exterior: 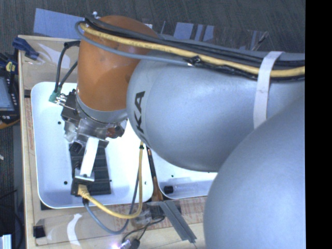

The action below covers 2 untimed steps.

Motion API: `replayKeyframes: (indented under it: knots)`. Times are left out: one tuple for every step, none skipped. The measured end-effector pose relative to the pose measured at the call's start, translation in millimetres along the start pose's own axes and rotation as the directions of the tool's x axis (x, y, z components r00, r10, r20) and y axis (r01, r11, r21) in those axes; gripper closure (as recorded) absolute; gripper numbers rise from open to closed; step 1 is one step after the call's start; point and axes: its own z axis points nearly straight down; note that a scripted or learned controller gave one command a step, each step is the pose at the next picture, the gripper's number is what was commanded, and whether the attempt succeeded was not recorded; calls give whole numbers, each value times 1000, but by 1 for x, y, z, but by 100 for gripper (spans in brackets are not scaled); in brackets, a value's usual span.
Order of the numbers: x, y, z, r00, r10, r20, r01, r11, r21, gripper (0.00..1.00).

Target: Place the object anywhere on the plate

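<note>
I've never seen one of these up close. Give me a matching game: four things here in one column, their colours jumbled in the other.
Things:
1. arm shell
2. band above the wrist
3. bin under the wrist
4. bench top

Colours:
A. white
B. pale wood
C. grey
D. orange

Pairs: 1-C, 2-D, 3-A, 4-B.

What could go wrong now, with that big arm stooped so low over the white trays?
The arm covers most of the right bin, so whatever lies beneath cannot be checked from above. The tool hangs close over the left bin; a misjudged descent might knock its floor.
</note>
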Motion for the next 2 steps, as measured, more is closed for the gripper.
replayKeyframes:
  knots:
    - [3, -2, -82, 963, -270, -2, 270, 963, -1, 100]
    - [-9, 4, -129, 650, -760, -1, 760, 650, -3, 100]
